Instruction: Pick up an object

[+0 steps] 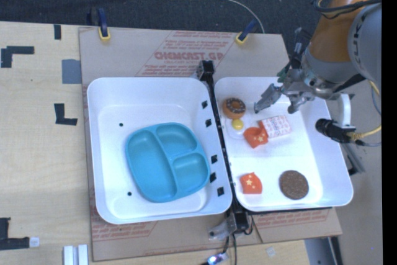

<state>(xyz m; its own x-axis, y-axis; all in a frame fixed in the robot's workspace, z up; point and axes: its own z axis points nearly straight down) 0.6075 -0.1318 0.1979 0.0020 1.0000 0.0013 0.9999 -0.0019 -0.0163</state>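
Where printed text is legible, it appears on the cardboard sheet [186,56] under both bins: red lettering reading "CHEMCAST GP" (upside-down repeats run along the front edge, too small to read). The white packet [276,126] carries a red grid pattern, with no readable words. The gripper [278,102] hangs over the back part of the right bin [335,164], its two dark fingers spread apart, one finger [266,100] pointing toward the donut [234,107]. Nothing sits between the fingers. Just below the gripper lie the white packet and, touching it, an orange-red block [255,136]. A small yellow piece [237,125] rests beside the donut. Nearer the front are a red box with a yellow star [250,183] and a brown cookie [293,184]. The left bin [105,102] holds a blue divided tray [167,161].
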